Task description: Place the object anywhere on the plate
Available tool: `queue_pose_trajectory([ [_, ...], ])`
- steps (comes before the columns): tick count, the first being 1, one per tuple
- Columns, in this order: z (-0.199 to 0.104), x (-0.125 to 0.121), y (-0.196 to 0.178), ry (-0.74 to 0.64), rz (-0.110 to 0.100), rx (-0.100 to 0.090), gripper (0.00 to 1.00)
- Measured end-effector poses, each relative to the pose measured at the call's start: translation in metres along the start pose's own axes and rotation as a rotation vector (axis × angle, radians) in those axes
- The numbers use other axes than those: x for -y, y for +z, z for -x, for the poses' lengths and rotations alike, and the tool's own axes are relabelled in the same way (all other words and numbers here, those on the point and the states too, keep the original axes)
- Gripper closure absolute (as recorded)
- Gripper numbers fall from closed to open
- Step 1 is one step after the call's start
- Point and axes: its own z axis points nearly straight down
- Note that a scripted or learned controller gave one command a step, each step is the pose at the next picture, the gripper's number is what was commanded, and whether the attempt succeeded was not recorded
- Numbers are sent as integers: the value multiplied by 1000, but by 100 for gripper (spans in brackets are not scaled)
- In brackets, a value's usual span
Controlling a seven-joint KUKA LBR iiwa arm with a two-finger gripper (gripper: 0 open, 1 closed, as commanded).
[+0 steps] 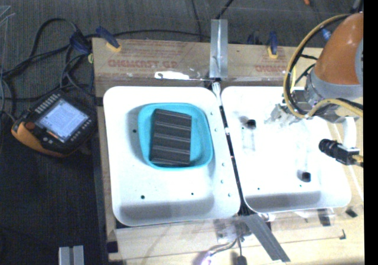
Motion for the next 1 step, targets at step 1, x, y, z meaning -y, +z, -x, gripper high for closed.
queue_pose_trajectory([
  [1, 0, 0, 0, 0, 0, 0, 0],
])
